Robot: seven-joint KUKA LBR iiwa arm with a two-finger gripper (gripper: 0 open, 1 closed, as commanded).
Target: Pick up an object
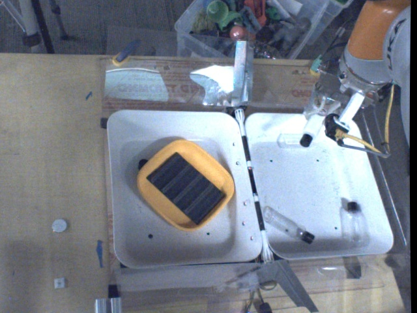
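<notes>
Progress on the pick looks close to nil, judging by how things lie. The tool (322, 106) hangs over the far right corner of the right bin (313, 188), at the end of the arm (378, 38), and nothing can be seen gripped in it. Whether it is spread or pressed together cannot be told from this angle.

Everything that could be picked rests in the bins. A clear tube (285, 222) with a black cap lies flat near the front edge of the right bin, and a second small clear piece (352, 215) with a dark top sits near that bin's right wall. Both are well apart from the tool. In the left bin (130, 135) a yellow pad (186, 184) with a dark ribbed face lies tilted in the middle, with a small black thing (142, 164) peeking out at its left edge.

What is left is the whole job: choose one thing, bring the tool down over it, close on it and lift it off the bin floor. The table (52, 142) beside the bins holds only small scraps.
</notes>
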